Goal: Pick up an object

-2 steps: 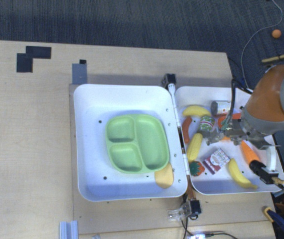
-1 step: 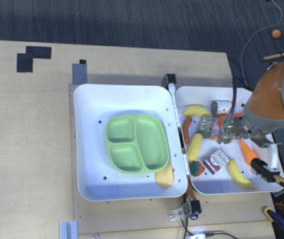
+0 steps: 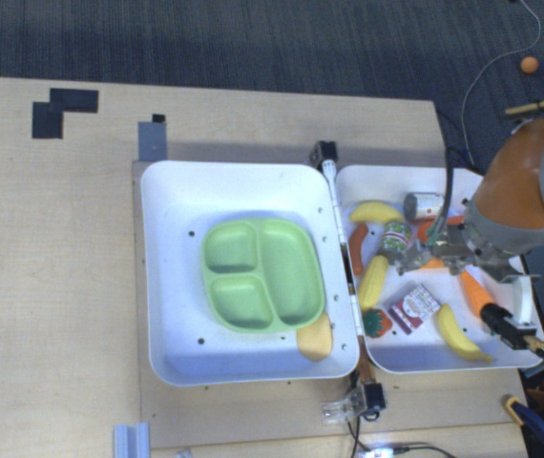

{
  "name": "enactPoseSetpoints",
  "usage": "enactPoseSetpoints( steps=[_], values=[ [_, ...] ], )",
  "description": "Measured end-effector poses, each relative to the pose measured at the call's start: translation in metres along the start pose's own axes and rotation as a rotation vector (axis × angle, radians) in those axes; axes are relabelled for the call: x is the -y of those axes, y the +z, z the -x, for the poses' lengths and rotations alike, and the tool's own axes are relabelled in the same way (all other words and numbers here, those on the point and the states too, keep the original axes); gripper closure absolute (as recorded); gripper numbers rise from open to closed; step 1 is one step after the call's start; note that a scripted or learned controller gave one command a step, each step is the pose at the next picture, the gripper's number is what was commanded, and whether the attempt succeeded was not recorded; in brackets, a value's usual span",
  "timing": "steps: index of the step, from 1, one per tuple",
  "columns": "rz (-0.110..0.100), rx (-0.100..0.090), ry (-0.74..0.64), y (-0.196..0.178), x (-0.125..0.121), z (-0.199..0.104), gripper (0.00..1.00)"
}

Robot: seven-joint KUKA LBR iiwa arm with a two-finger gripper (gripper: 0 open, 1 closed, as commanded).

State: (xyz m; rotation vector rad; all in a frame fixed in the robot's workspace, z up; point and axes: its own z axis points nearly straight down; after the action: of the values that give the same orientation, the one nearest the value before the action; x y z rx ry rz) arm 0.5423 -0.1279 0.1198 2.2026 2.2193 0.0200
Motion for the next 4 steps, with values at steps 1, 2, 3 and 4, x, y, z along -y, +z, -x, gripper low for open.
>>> enactPoseSetpoints(
  steps=[1,2,3,4],
  values=[
    [0.003,-0.001,-0.002,-0.011,-0.002,-0.001,1.0],
    [0.003,-0.001,-0.002,-0.01,-0.001,-0.001,0.0],
    [0.006,-0.002,-0.005,-0.021,-0.003,-0.002,1.0],
    [-0.016,-0.004,0.002,-0.064,-0.038,-0.125,1.0]
  ],
)
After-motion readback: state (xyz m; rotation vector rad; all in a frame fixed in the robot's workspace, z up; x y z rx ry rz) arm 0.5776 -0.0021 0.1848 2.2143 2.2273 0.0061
